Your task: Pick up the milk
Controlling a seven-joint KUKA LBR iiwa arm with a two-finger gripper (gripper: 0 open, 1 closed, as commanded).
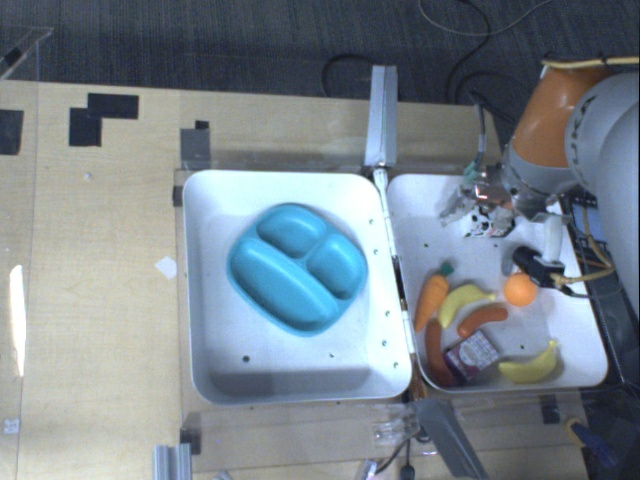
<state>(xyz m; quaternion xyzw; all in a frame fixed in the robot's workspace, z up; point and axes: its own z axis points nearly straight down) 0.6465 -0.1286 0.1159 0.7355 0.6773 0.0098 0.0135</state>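
Observation:
The milk (470, 353) looks like a small dark purple and white carton lying on its side at the front of the right bin (420, 218), wedged among toy foods. My gripper (478, 213) hangs over the back of that bin, well behind the carton and not touching it. Nothing shows in the gripper.
Around the carton lie a carrot (431, 301), a yellow banana (458, 302), a red sausage (484, 317), an orange ball (520, 290), a second banana (530, 365) and a dark red piece (433, 348). The left bin (210, 268) holds a blue divided plate (297, 266).

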